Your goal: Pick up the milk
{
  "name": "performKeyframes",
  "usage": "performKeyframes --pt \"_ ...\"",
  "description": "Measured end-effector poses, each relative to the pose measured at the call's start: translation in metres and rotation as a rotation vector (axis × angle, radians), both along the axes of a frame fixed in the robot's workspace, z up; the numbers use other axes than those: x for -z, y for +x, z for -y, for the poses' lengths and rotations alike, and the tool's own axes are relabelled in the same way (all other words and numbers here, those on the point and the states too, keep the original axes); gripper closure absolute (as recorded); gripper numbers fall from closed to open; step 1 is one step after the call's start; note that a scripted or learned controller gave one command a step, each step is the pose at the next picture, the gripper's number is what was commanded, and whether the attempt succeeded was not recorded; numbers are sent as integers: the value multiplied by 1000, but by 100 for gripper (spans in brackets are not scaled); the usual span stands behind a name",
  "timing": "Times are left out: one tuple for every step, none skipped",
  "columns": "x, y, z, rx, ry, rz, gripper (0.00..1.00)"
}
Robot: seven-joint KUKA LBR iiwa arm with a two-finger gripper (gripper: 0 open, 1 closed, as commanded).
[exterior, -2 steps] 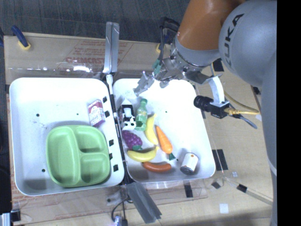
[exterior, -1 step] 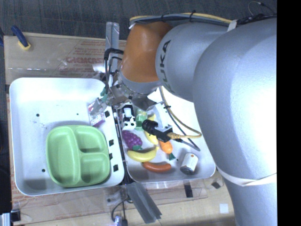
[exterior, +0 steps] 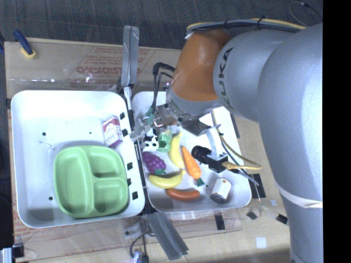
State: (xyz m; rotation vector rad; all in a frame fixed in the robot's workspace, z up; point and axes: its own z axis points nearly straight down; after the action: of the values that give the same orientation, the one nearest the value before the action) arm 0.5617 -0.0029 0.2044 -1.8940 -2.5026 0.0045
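- From my remote seat I see the gripper (exterior: 155, 124) low over the 10 o'clock corner of the right bin (exterior: 239, 195), under the orange band of the arm (exterior: 274, 92).
- I cannot tell whether the gripper is released or clenched; the wrist hides too much of it, and I see nothing plainly caught in it.
- The milk (exterior: 152, 142) is a small boxy carton with black-and-white cow patches. It sits in the right bin just at 6 o'clock of the gripper, close to the bin's left wall. I cannot tell if the two touch.
- At 6 o'clock of the milk lies a knobbly purple bunch of grapes (exterior: 154, 160).
- A smooth yellow banana (exterior: 166, 178) curves below the grapes, and a second yellow curved fruit (exterior: 175, 149) lies at 3 o'clock of the milk.
- A tapered orange carrot (exterior: 191, 162) lies slanted just beside that fruit, and a glossy red-orange sausage (exterior: 184, 194) lies near the 6 o'clock wall.
- A short pale can (exterior: 221, 189) lies tipped at about 5 o'clock in the bin.
- The left bin (exterior: 33, 125) is shallow white plastic. It holds a matte green divided plate (exterior: 90, 181) at 6 o'clock and a small red-and-white carton (exterior: 112, 131) at 2 o'clock, near the shared wall.
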Motion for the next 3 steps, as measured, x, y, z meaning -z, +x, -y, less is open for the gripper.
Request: performKeyframes --pt "13 12 29 -84 0 3 0" --pt "13 4 26 -151 2 -2 0" --pt "13 14 44 -120 0 3 0"
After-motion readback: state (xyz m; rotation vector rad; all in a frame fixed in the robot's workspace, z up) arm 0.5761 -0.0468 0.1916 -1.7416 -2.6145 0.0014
